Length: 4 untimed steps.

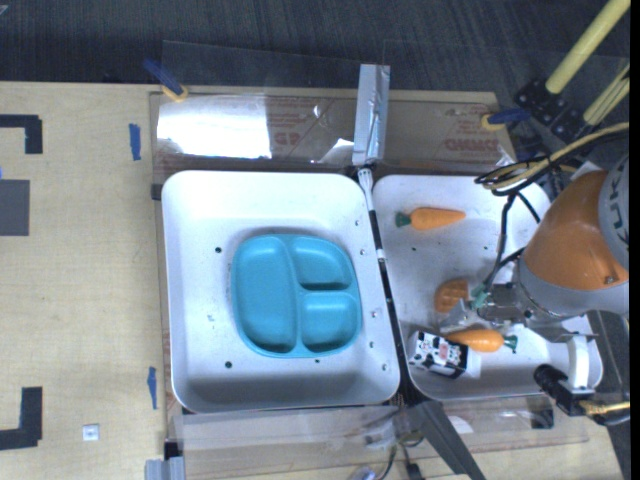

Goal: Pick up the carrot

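Two carrots lie in the right bin. One carrot rests near the bin's far left corner, its green top pointing left. A second carrot lies near the front, its green end to the right. My gripper hangs low over the middle of the right bin, just behind this second carrot and close to a small orange piece. The grey wrist and its orange band cover the bin's right side.
A blue divided plate sits in the left bin. A small black-and-white object lies at the right bin's front left, touching the near carrot. Cables and a yellow bar cross the back right.
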### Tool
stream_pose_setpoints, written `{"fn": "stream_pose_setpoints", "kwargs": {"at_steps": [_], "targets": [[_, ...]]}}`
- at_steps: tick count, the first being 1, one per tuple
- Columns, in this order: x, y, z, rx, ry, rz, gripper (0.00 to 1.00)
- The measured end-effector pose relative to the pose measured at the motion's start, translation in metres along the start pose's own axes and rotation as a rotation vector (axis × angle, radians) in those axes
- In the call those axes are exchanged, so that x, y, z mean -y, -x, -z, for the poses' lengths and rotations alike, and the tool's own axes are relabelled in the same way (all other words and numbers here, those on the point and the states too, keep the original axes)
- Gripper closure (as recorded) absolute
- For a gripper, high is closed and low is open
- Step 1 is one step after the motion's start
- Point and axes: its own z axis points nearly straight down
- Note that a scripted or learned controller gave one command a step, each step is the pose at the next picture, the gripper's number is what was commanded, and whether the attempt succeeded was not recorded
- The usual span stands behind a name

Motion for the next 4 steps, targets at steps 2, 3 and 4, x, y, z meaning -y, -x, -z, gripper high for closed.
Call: {"fn": "stream_pose_setpoints", "kwargs": {"at_steps": [2, 3, 4], "targets": [[0.000, 0.012, -0.008, -0.003, -0.001, 0.351, 0.00], [0.000, -0.016, -0.007, 0.002, 0.005, 0.761, 0.00], [-0.002, -0.016, 0.001, 0.003, 0.009, 0.755, 1.00]]}}
